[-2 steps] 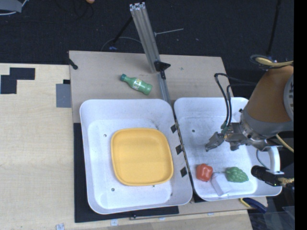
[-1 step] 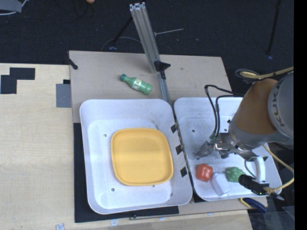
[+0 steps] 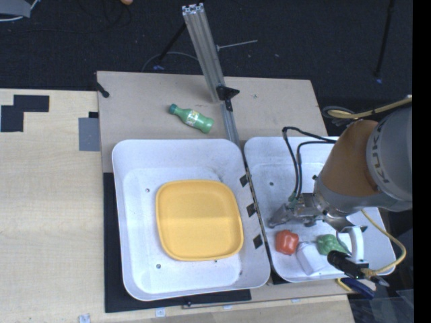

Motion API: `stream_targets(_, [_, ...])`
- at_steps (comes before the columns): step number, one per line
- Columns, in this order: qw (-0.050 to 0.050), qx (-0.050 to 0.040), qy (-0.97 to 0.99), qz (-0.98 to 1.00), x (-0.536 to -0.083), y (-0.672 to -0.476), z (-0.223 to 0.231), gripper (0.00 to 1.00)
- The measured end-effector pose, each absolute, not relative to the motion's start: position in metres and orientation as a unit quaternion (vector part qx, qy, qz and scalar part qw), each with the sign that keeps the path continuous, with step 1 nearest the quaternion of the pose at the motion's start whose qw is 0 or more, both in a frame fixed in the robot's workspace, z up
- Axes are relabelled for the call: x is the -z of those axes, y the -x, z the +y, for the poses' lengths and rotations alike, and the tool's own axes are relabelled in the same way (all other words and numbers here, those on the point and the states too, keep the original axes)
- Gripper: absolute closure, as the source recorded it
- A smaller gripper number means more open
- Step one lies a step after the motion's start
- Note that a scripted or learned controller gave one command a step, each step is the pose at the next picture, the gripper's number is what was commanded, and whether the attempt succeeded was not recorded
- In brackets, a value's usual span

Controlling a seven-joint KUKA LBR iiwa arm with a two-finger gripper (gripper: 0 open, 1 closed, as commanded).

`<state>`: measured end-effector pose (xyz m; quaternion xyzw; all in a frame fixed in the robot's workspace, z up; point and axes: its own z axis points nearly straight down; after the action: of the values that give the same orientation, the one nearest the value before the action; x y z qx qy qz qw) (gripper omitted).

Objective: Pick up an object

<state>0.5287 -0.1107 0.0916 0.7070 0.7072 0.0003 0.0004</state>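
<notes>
My gripper (image 3: 284,216) hangs low over the right bin (image 3: 269,173), near its left wall, with the grey and orange arm (image 3: 357,167) covering much of that bin. A small red object (image 3: 287,241) lies just in front of the gripper, apart from it. To the red object's right lie a green object (image 3: 328,243) and a white block (image 3: 310,258). I see nothing held in the gripper.
The left bin (image 3: 135,160) holds a yellow square plate (image 3: 199,219). A green bottle (image 3: 191,118) lies on the bench behind the bins. A slanted metal rail (image 3: 209,46) rises behind the gap between the bins. Black cables loop over the right bin's back.
</notes>
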Motion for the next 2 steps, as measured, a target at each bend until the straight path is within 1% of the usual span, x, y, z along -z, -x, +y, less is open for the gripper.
stream_targets(1, [0.001,-0.0011,-0.708,0.706,-0.103,-0.529,-0.112,1.00])
stream_targets(2, [0.001,-0.0008,-0.707,0.707,-0.145,-0.529,-0.115,1.00])
